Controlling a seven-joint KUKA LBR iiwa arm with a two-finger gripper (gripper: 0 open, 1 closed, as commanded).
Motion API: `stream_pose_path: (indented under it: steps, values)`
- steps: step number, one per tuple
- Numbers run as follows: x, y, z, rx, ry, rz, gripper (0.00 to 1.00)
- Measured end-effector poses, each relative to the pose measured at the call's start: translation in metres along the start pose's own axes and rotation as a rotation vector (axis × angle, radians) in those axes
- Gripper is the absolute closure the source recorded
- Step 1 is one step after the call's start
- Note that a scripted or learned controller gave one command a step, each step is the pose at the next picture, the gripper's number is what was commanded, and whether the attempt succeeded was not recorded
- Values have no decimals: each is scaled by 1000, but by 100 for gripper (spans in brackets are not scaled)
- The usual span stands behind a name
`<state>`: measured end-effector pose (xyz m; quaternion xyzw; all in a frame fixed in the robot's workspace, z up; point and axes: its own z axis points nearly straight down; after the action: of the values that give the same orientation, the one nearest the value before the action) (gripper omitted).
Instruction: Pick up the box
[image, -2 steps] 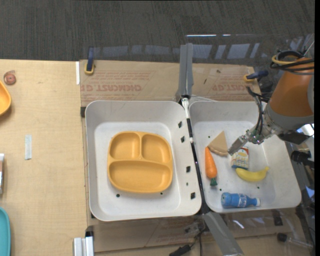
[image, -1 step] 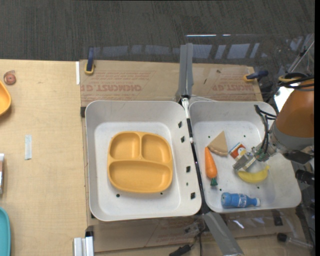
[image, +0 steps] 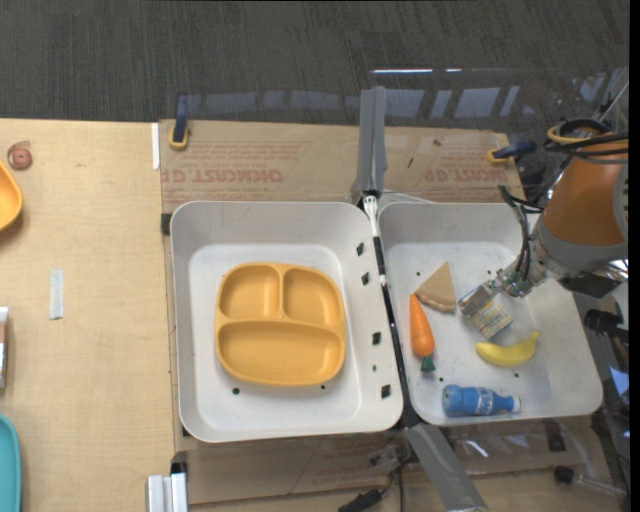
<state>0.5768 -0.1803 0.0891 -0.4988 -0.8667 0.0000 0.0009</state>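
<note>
Camera view shows the gripper (image: 483, 299) low in the right bin (image: 560, 405), directly over the box (image: 490, 318), a small printed carton lying between the sandwich half (image: 437, 289) and the banana (image: 507, 349). Whether the fingers are spread or pressed together cannot be told, nor whether they touch the box. The box's long axis runs diagonally, from upper left toward lower right. The arm (image: 585, 205) reaches in from the right, orange band uppermost, wrist angled down and leftward. A carrot (image: 422, 328) and blue bottle (image: 478, 401) lie nearby.
</note>
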Motion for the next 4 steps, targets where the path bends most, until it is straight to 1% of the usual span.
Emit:
stream_pose_path:
  steps: [1,2,3,4]
  values:
    - [44,37,1,2,1,48,0]
    - [19,-10,0,2,1,73,0]
    - [18,-11,-5,4,4,77,100]
    - [63,82,-99,3,0,159,100]
